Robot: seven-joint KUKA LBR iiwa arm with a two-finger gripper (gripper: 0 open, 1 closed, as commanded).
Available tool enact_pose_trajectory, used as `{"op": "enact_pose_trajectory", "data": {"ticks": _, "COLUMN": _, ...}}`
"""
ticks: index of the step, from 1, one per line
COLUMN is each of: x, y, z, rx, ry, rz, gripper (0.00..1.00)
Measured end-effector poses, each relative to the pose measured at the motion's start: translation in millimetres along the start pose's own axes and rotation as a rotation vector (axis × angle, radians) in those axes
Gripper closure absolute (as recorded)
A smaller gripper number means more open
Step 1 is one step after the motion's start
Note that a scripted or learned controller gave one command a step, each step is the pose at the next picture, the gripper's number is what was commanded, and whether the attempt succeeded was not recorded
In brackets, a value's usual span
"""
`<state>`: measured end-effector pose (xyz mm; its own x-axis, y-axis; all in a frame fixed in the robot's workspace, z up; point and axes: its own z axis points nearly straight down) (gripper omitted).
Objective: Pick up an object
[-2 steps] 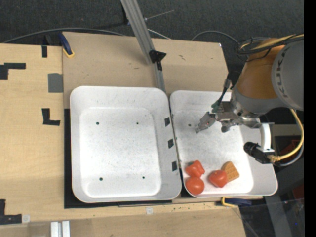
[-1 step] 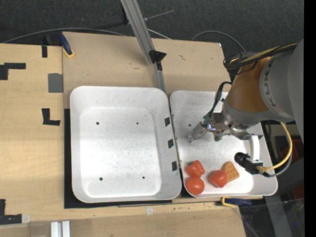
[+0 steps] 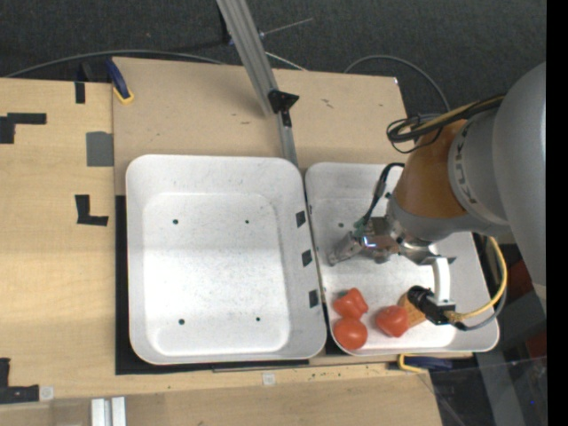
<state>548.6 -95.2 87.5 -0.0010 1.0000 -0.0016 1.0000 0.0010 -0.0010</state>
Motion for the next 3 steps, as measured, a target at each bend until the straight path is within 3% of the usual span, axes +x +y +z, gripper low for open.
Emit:
{"op": "enact_pose_trajectory", "data": {"ticks": 1, "x": 0.9, "y": 0.1, "z": -11.6, "rx": 0.001, "ry": 0.001, "rz": -0.002, "gripper": 1.0}}
{"op": "enact_pose_trajectory", "data": {"ticks": 3, "x": 6.2, "y": 8.0, "z": -123.6, "rx": -0.005, "ry": 0.001, "rz": -0.002, "gripper": 1.0}}
